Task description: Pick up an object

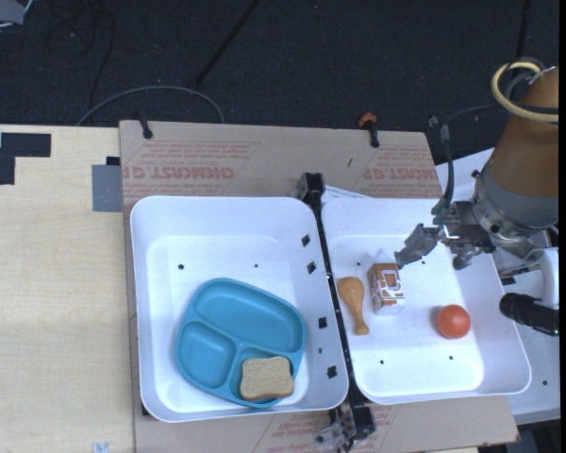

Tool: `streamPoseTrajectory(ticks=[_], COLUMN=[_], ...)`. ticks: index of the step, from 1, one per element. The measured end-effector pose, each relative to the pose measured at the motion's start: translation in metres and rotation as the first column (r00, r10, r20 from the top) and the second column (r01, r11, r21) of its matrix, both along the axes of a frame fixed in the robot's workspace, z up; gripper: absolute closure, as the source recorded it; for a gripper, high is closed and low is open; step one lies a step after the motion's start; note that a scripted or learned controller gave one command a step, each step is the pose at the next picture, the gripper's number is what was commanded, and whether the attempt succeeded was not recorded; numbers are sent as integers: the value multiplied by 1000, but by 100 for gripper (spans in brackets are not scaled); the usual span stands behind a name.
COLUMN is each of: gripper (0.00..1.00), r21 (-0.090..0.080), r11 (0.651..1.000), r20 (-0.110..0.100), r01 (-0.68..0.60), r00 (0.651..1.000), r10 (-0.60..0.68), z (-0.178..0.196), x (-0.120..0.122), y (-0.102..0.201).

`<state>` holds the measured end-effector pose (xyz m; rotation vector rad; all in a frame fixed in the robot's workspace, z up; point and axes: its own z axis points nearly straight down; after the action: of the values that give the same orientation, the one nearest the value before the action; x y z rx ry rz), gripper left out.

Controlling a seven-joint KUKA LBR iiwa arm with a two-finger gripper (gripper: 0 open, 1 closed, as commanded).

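Camera view: the gripper (441, 245), fingers spread and holding nothing, hangs over the right bin (509, 371) near its back edge; small carton (386, 287) lies mid-bin below it.

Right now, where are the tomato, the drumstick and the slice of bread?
tomato (453, 321), camera view, middle of its red skin.
drumstick (351, 296), camera view, its thick upper end.
slice of bread (266, 377), camera view, centre of its top face.

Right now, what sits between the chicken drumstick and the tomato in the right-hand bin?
A small brown and white carton, seen in the camera view, beside the drumstick; bare bin floor runs from it to the tomato.
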<state>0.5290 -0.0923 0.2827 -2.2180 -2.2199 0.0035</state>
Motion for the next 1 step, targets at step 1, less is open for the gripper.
streamPoseTrajectory(ticks=[1], gripper=[0], r21=[1], r11=[1000], r20=[-6], r01=[0], r00=[1000], r10=[0], z=[-63], x=[-1], y=[6])
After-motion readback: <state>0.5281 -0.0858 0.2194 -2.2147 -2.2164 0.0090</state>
